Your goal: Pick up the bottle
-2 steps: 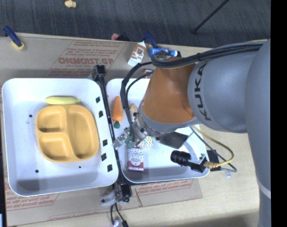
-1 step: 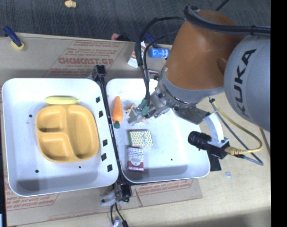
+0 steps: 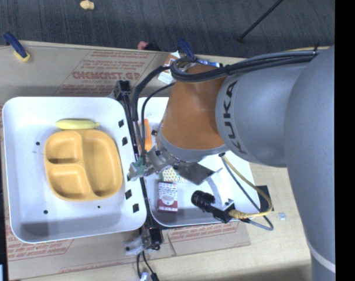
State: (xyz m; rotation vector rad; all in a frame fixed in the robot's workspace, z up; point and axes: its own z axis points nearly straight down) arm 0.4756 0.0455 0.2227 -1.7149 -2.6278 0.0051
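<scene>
My gripper [image 3: 143, 166] reaches down at the left edge of the right bin [image 3: 183, 218], close to the divider between the bins. The grey arm and its orange band cover most of that bin. A small pale green thing [image 3: 135, 168] shows at the gripper's tip; I cannot tell whether it is the bottle or whether it is held. An orange stick-like object [image 3: 147, 134] lies along the bin's left wall just above the gripper. A red and white carton [image 3: 167, 196] lies flat below the gripper.
The left bin [image 3: 19, 215] holds a yellow divided plate [image 3: 82, 164] and a slim yellow item [image 3: 77, 123] beside the plate's far edge. Brown cardboard [image 3: 107, 69] lies under both bins. Blue clamps [image 3: 17, 45] sit at the bench's back edge.
</scene>
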